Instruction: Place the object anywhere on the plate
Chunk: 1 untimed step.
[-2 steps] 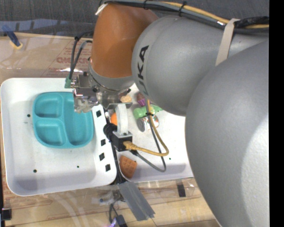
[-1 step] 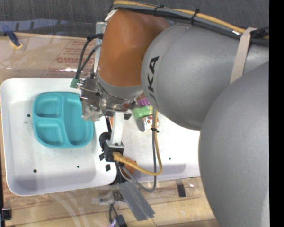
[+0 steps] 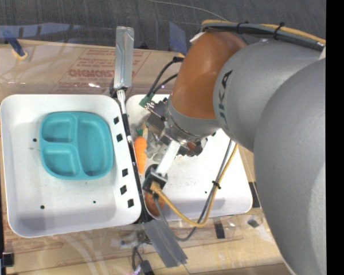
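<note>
Orange object (image 3: 140, 152) lies in right bin (image 3: 235, 195), against wall shared with left bin (image 3: 23, 211), just beside gripper (image 3: 155, 145). Gripper state: cannot tell; wrist hides it. Plate (image 3: 77, 145) sits in left bin. Risk: wall crowds object; grasp may miss or slip, dropping it short of plate.

Robotics lab test bench.
A grey industrial arm (image 3: 275, 125) reaches over shallow white bins (image 3: 23, 205) set on printed cardboard (image 3: 74, 67) held down with blue tape (image 3: 14, 44); a thin cable (image 3: 160, 3) trails across grey carpet (image 3: 57, 4).
</note>
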{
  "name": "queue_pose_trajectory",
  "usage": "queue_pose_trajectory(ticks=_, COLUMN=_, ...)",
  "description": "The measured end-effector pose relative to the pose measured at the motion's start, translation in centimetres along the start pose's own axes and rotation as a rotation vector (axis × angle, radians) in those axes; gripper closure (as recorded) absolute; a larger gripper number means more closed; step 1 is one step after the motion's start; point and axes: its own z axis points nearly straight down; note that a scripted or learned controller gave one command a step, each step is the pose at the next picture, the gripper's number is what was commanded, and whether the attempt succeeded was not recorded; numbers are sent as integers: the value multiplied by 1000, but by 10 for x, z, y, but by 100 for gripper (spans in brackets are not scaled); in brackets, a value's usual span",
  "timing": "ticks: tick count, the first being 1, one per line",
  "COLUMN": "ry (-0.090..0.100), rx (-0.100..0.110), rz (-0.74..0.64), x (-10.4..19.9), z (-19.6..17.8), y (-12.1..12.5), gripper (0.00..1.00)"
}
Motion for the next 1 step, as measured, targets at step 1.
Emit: queue_pose_trajectory(ticks=1, ry=-3, rx=2, rz=-5, x=70, z=32, y=9, gripper=100)
